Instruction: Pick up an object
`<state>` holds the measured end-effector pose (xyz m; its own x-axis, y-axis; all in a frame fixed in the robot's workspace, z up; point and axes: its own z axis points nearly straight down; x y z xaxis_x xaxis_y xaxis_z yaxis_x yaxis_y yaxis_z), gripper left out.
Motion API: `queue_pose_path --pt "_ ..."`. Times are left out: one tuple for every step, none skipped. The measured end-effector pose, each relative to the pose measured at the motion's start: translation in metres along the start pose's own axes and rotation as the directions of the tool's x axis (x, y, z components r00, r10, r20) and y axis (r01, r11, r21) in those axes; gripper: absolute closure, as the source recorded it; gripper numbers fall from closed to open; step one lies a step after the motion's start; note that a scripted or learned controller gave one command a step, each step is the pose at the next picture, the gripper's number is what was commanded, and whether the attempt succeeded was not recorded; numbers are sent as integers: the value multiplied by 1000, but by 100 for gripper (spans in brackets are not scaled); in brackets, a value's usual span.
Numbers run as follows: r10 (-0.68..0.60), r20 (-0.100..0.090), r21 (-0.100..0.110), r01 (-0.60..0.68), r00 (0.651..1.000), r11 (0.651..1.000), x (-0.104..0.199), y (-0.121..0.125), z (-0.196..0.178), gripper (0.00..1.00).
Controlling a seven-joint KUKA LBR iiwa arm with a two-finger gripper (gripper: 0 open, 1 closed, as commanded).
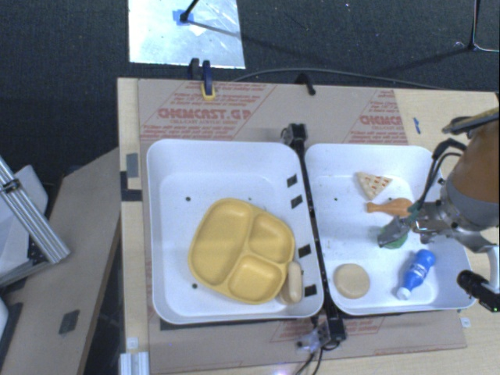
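Note:
The right bin (344, 170) holds a tan pizza-like wedge (373, 184), an orange drumstick-shaped piece (391, 206), a small green object (395, 241), a round tan disc (351, 280) and a blue bottle (414, 272) lying on its side. My gripper (393, 231) reaches in from the right and sits low over the green object, partly covering it, just below the orange piece. Whether it touches the green object is unclear. The bottle lies apart, to the gripper's lower right.
The left bin (180, 170) carries a yellow compartment plate (242, 248) with a small beige bun-like piece (293, 281) at its right edge. A black divider (308, 225) runs between the bins. The arm's grey body (469, 201) hangs over the right bin's right side.

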<state>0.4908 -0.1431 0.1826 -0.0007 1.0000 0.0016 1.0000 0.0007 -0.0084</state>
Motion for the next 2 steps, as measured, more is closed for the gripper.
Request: queue_pose_path --pt "-2 2 -10 2 1000 1000 0 3 -4 0" --pt "0 1 -6 0 1000 1000 -10 0 47 0"
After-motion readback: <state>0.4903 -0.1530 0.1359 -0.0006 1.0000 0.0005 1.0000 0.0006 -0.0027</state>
